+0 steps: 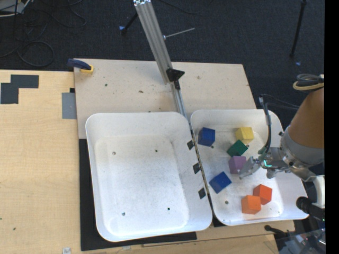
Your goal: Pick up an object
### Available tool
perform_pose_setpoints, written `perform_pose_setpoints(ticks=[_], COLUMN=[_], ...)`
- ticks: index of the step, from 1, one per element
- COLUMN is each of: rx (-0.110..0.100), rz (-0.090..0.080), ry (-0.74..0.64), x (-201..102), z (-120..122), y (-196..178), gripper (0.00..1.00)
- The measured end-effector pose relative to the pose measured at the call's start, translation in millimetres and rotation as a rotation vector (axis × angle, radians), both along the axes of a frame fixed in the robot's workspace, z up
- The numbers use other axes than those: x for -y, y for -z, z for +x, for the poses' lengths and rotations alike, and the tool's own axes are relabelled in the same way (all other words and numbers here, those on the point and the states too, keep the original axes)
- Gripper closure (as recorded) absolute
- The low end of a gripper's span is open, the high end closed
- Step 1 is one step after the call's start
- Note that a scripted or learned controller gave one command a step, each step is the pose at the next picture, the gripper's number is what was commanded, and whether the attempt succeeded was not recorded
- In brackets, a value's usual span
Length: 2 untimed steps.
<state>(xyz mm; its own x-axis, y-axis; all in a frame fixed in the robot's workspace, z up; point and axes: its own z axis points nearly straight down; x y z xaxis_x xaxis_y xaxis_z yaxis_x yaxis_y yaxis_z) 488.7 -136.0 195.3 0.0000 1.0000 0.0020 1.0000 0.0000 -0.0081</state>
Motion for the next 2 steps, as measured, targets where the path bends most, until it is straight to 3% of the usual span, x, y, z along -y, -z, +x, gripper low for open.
perform_pose_setpoints(ticks=[1, 2], rx=[0.005, -0.001], rz=[-0.001, 0.000], ry=[0.002, 0.001], x=[1, 11], z=[1, -1], y=[-2, 52], gripper=[0.00, 0.00])
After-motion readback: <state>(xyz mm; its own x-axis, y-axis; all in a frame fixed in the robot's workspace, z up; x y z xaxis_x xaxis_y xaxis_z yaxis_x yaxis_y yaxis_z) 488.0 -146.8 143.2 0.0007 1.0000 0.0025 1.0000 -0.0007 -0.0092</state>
